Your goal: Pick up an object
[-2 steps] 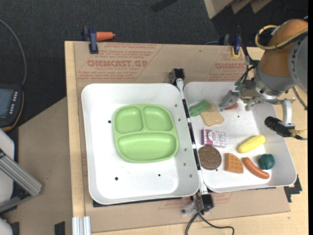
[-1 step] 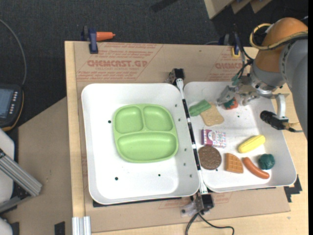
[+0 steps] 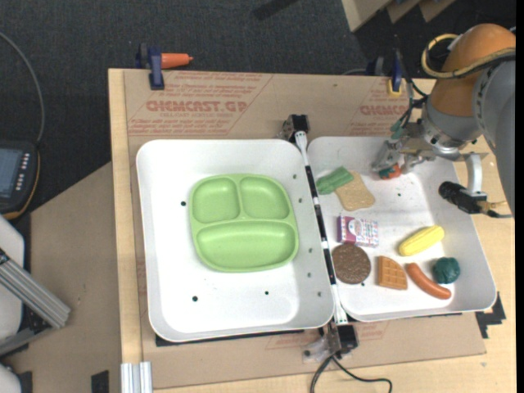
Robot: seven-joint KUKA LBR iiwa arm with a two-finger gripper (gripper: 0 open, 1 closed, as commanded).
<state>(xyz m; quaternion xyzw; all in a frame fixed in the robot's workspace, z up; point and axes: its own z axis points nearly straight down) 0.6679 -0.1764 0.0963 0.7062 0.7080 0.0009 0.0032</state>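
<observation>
At right bin's far edge | hand grip: I can't tell | risk: I clip the wall, miss the cracker

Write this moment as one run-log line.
gripper: over right bin far corner | grasp: unclear | green tray: left bin | hot dog: untouched

Red print reading "CHEMCAST GP" stands on the brown protective sheet covering the bench, near its far edge, just beyond the left bin. The same red print recurs toward the far right corner, beyond the right bin, partly hidden. The smaller lines around it are too fine to read.
</observation>
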